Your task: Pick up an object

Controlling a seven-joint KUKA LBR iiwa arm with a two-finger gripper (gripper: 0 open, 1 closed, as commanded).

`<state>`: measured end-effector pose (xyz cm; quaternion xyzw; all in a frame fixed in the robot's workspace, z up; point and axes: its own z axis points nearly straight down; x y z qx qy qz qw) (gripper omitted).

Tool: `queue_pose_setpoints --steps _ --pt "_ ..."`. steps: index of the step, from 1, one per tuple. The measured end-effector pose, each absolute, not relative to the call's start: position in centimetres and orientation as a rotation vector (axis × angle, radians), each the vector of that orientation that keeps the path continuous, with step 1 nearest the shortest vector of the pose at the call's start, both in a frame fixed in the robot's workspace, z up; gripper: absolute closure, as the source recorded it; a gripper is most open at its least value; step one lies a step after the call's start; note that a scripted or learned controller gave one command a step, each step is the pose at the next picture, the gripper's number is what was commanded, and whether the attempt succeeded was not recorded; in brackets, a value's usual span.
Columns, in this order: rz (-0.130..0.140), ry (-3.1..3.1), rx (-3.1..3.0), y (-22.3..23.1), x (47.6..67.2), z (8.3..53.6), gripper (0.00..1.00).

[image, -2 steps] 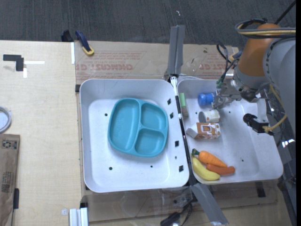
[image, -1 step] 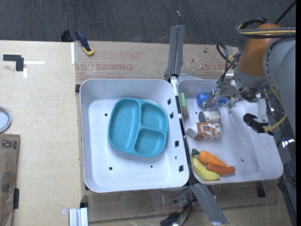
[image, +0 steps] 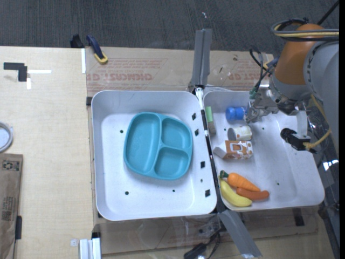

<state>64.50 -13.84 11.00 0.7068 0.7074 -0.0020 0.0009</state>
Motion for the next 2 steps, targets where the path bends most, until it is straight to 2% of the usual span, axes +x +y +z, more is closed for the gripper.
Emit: queue_pose_setpoints --steps 1,2 --pt "-0.006 2.221 2.219 -13.83 64.5 10.99 0.0" --pt "-0.006 2.22 2.217 -13.91 64.54 11.96 1.0"
